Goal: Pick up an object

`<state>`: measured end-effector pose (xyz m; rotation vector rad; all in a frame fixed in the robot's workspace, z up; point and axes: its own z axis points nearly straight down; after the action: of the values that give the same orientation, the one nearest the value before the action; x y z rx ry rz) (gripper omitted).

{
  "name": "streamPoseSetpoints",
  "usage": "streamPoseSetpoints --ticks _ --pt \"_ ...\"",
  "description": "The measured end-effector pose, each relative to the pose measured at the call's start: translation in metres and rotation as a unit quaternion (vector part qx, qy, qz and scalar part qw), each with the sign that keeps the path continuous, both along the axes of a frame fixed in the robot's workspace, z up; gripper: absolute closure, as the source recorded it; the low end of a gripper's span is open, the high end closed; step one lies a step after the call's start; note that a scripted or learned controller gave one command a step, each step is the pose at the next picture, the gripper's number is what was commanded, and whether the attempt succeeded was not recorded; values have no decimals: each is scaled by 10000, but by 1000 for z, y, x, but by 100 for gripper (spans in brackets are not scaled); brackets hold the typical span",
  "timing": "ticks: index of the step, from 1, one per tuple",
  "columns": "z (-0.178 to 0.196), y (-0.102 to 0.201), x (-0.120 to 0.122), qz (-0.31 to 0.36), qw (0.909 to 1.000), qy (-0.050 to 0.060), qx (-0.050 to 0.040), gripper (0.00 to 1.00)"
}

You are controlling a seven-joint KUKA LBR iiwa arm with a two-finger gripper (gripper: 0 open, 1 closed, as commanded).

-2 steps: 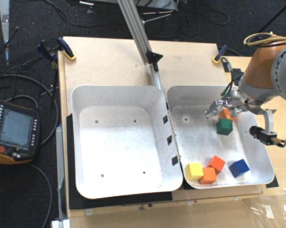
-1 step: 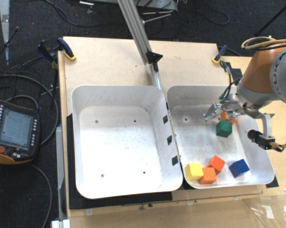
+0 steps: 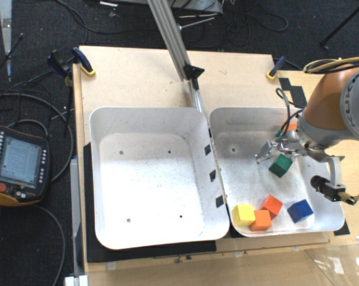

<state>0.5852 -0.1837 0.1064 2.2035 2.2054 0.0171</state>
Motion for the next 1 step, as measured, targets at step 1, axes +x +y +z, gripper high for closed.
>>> streamPoseSetpoints --ticks 1 --pt "-11 20 -44 -12 9999 131 47 0"
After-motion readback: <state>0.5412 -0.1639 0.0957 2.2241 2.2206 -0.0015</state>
